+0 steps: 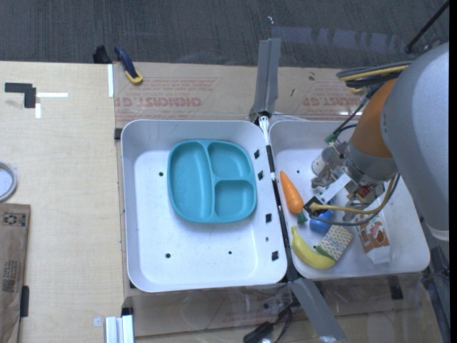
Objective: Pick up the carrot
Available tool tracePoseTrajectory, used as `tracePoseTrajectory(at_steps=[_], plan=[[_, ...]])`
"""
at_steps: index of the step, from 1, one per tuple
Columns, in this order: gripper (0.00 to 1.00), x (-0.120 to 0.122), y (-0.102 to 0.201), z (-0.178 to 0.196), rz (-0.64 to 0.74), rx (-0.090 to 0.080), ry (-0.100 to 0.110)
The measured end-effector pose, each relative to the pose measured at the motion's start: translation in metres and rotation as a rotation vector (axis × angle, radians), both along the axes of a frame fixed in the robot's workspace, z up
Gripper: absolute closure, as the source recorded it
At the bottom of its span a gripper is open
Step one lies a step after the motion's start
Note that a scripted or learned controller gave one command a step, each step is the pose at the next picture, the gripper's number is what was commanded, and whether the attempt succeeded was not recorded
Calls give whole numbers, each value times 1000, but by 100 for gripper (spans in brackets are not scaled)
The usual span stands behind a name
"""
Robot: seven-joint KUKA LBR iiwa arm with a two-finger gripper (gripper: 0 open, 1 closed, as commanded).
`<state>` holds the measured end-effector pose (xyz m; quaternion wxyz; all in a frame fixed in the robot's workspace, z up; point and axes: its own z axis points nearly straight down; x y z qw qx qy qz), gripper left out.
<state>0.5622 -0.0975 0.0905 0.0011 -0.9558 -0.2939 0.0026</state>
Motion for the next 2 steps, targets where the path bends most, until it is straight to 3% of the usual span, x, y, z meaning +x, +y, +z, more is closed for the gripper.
tracePoseTrajectory(at_steps=[1,2], plan=[[100,-1,-1,8,3,0,4],[100,60,42,100,-245,-3,-2]])
